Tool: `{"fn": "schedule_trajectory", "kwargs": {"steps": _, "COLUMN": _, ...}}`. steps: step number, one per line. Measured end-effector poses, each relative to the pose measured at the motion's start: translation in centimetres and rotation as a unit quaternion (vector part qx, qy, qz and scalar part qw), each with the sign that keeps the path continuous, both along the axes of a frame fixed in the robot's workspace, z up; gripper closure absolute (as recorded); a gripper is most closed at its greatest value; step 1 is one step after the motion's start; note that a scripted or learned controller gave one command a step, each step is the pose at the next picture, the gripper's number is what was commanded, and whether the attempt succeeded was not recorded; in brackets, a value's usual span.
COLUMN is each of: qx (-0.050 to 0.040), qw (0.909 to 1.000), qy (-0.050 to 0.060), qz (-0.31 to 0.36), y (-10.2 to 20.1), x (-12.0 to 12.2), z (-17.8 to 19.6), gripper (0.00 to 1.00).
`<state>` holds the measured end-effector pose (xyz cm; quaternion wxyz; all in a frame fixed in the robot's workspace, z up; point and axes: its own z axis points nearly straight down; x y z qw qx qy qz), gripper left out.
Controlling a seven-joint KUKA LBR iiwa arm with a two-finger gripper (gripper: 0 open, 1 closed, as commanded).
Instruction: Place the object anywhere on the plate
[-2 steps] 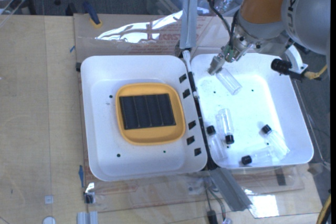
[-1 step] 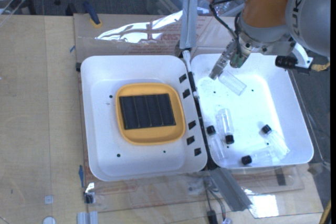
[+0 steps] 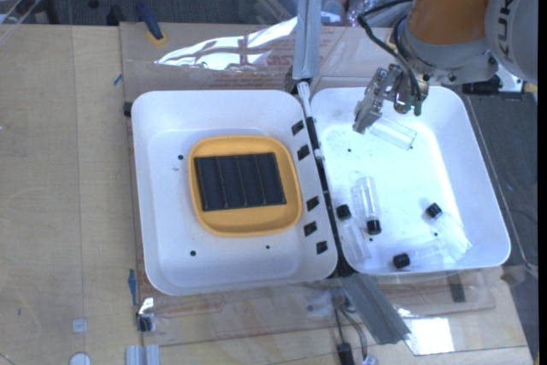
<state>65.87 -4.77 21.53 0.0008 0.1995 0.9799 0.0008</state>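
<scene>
Nearest, three clear vials with black caps are lying scattered in the right bin, while the yellow plate is sitting in the left bin. Farther back, the tool is hovering just beside a fourth clear vial, fingers slightly parted and gripping nothing; that vial's long axis is running down-right, and the plate is lying well apart to its left

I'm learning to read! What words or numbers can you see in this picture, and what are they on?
"KUKA": grey letters running down the robot arm, partly cut off at the picture's edge.
I can read nothing else: no words on the yellow plate, the white bins or the clear bottles.
</scene>
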Motion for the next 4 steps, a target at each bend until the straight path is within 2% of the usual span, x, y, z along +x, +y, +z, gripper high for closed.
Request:
{"fn": "schedule_trajectory", "kwargs": {"steps": 1, "qx": -0.0004, "qw": 0.9890, "qy": -0.001, "qz": 0.148, "y": -4.4, "x": -0.6, "z": 0.4, "gripper": 1.00}}
{"fn": "schedule_trajectory", "kwargs": {"steps": 2, "qx": -0.0009, "qw": 0.9642, "qy": -0.004, "qz": 0.265, "y": -3.7, "x": -1.4, "z": 2.6, "gripper": 1.00}}
{"fn": "schedule_trajectory", "kwargs": {"steps": 3, "qx": -0.0012, "qw": 0.9495, "qy": -0.004, "qz": 0.314, "y": -3.8, "x": 1.0, "z": -0.2, "gripper": 1.00}}
{"fn": "schedule_trajectory", "kwargs": {"steps": 4, "qx": -0.0004, "qw": 0.9277, "qy": -0.001, "qz": 0.373, "y": -1.1, "x": -3.0, "z": -3.0, "gripper": 1.00}}
